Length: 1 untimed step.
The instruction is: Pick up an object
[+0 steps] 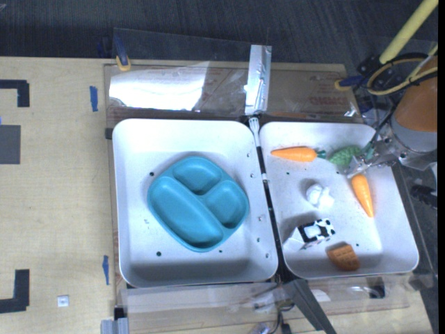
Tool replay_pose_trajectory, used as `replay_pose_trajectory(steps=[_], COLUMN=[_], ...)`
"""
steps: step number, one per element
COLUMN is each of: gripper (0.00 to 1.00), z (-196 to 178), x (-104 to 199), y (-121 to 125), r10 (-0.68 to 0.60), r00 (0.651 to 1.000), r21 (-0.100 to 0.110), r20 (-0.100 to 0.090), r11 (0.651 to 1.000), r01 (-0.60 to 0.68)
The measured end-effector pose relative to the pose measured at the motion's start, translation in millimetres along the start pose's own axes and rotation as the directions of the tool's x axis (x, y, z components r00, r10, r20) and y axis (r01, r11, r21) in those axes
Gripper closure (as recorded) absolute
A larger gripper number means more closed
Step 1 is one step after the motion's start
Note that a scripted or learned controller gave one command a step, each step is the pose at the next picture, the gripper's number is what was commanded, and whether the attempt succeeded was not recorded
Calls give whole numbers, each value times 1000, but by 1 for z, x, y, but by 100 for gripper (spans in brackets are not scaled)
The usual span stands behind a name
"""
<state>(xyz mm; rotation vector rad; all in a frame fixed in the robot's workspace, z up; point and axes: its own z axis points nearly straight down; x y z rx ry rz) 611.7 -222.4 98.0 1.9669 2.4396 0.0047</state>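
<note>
While my gripper (pixel 366 160) hovers at the right bin's two o'clock, fingers unreadable, I fear the tapered orange plastic carrot (pixel 361 193) slipping sideways

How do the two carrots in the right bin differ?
The top carrot lies sideways, tip pointing left; the right carrot points toward the bin's front. The top carrot lies apart from the gripper; the right carrot's upper end sits right by it. Both are orange, near green leaves.
</note>
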Motion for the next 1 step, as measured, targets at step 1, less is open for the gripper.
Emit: replay_pose_trajectory(steps=[1], gripper=[100], z=[-119], x=[38], y=[-4], r10=[124], r00=[992], r21=[-2], r20=[0], r11=[992], r01=[-124])
